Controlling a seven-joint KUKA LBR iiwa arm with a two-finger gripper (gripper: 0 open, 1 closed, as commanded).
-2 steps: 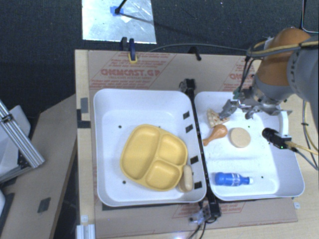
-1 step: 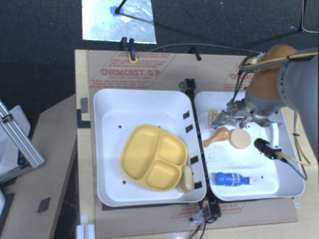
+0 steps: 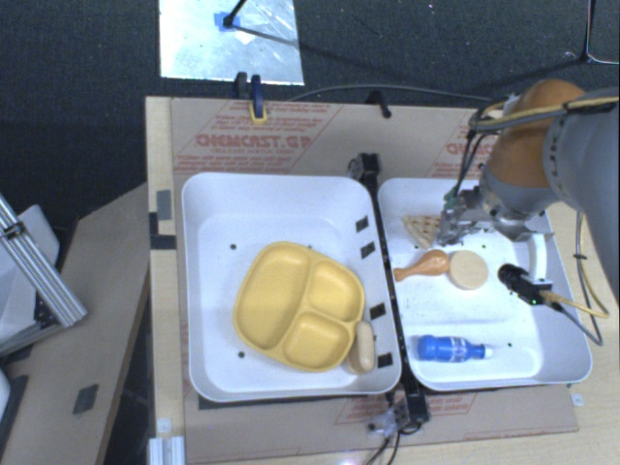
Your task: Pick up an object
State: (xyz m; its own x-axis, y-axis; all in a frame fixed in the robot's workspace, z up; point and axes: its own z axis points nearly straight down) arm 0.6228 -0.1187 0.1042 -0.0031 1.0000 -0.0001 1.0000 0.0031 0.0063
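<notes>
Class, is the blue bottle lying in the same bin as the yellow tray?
No, the bottle lies in the right bin; the tray sits in the left bin.

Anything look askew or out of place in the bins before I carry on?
Nothing spilled or broken. The yellow divided tray lies skewed in the left bin, with a small tan piece against its corner. The blue bottle lies on its side in the right bin.
</notes>
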